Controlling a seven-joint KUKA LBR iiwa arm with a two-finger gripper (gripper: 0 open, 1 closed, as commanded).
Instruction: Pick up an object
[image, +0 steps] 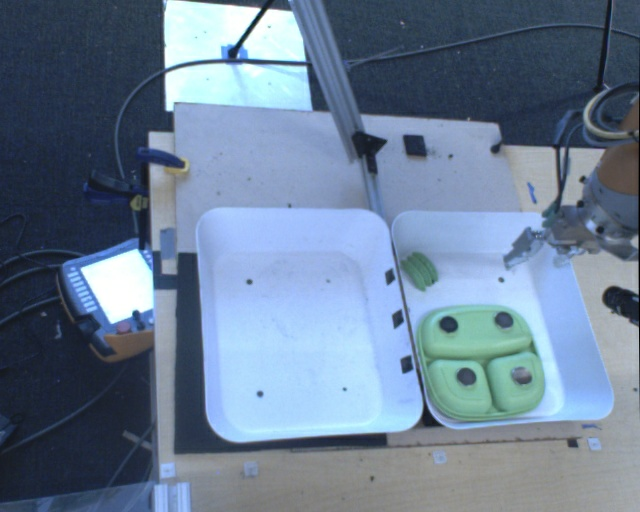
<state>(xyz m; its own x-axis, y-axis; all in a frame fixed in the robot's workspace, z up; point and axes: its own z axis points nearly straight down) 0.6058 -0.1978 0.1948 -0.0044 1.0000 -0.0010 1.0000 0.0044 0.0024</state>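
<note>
From my feed, the bench (300, 150) fills most of the frame, a pale board running from the upper middle down to the lower edge. On it sit the two white bins side by side. The left bin (215, 400) takes the centre-left of the frame. The right bin (590, 385) sits in the lower right, its near side touching the left bin along the middle seam.

In the right bin I see a green sectioned tray (482, 362) low in the bin, with three compartments and dark spots on its top. Above and to the left of it, near the bin's upper left corner and just beside the seam, lies a small ribbed green object (420, 270), apart from the tray.

The arm (612, 190) comes in at the right edge of the frame, upper right. Its gripper (520, 250) hangs over the upper right part of the right bin, well apart from both green things. I cannot tell how the jaws stand; nothing shows between them.

At the left edge, mid-height, a handheld pendant (108, 295) with a lit screen rests off the bench.
</note>
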